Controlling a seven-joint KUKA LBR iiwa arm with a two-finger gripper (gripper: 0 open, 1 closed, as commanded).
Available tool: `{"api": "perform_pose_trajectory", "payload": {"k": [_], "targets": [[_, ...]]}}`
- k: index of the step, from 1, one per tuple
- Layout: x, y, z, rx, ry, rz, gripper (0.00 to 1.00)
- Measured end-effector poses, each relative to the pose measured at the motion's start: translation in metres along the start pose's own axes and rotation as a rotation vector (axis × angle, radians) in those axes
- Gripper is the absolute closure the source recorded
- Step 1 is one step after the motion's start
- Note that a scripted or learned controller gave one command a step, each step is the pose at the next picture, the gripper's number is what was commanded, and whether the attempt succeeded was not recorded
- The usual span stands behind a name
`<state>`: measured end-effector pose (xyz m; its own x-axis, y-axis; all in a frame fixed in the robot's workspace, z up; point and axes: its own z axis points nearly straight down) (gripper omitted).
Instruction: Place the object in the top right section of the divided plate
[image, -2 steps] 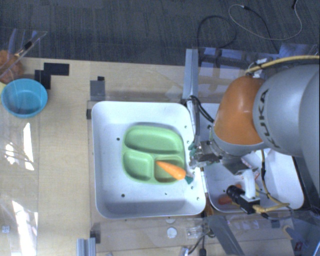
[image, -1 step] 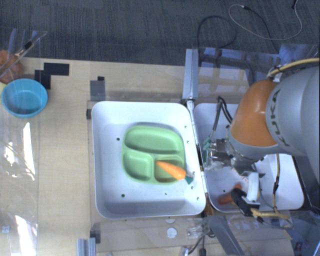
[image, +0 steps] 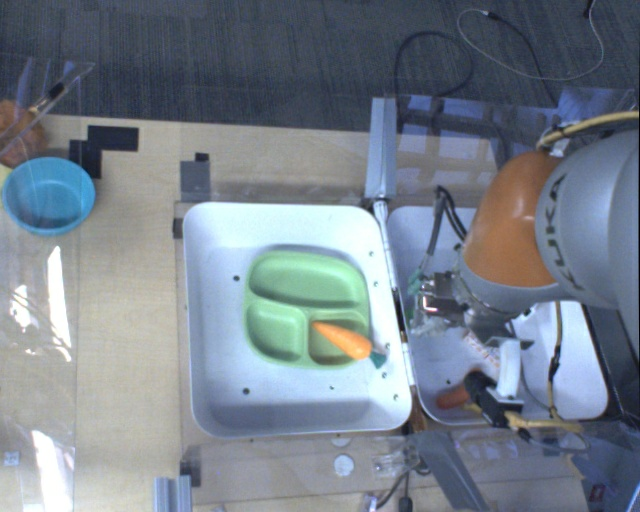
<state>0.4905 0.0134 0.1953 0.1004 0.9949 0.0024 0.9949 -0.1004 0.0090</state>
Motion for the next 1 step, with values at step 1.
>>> {"api": "perform_pose_trajectory", "payload": {"k": [1], "targets": [[0.0014,0.0021,-0.0108,-0.005,0.001,-0.008,1.00]]}}
